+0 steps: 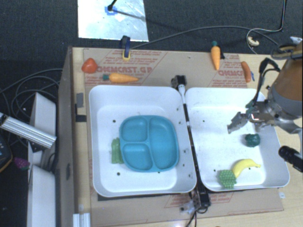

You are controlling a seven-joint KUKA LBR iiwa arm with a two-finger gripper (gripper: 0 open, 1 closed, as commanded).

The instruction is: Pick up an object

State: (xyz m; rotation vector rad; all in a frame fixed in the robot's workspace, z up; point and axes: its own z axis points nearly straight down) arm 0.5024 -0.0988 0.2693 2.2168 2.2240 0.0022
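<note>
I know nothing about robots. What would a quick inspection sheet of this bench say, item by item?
Surface: cardboard-covered bench bearing left white bin and right white bin.
Job's things: yellow toy banana, green bumpy toy and dark teal lump in right bin.
Clutter: blue divided plate and green strip in left bin; three orange toy carrots and red-orange toy behind bins.
Gripper: metal two-finger gripper over right bin, holding nothing.
Cables: grey cables across floor.
Surroundings: dark carpet, shiny sheet.
</note>
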